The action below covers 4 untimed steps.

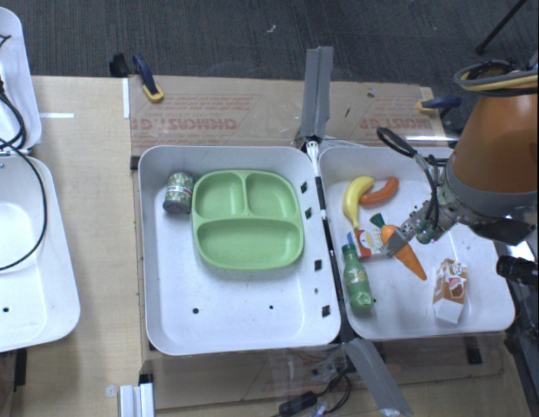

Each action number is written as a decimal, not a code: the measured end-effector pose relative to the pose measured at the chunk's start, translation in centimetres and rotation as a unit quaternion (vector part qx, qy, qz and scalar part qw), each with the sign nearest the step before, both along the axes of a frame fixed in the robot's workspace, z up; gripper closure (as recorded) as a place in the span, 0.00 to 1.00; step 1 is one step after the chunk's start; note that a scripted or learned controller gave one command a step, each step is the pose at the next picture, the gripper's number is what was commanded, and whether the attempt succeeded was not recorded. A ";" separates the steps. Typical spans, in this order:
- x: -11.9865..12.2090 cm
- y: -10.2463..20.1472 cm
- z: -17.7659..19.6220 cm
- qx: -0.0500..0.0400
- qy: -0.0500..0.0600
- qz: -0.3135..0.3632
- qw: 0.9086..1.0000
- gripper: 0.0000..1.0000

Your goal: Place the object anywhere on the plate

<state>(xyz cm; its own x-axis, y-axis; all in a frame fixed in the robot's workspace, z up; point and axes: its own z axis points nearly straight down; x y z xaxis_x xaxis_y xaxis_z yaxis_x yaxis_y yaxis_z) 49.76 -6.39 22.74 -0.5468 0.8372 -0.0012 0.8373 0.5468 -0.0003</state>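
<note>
Carrot [410, 261] sits in right bin [487, 315], touching gripper [407, 238]; can't tell gripper state or whether it has a hold. Green plate [248, 218] in left bin [156, 259] carries nothing. Pick, carry, drop all pending.

The arm [500, 159] is a bulky rounded orange shell above a grey wrist ring, with black cables looping beside it.

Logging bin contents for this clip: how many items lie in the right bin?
6: banana and sausage at the back, green bottle by the divider, small carton and carrot mid-bin, another carton front right. The arm may hide more.
</note>
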 end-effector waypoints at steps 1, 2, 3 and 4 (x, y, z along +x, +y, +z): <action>4.2 8.8 0.1 0.000 0.001 0.067 0.998 1.00; 4.2 8.8 0.1 0.000 0.001 0.066 0.998 0.00; 4.3 8.7 0.9 -0.001 0.001 0.067 0.998 1.00; 9.8 10.2 -0.3 0.000 0.000 0.139 0.990 1.00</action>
<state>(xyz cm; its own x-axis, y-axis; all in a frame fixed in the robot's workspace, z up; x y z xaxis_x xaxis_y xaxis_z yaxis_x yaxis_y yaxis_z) 59.52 3.82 22.47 -0.7562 0.6543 -0.0020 0.6543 0.7562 -0.0001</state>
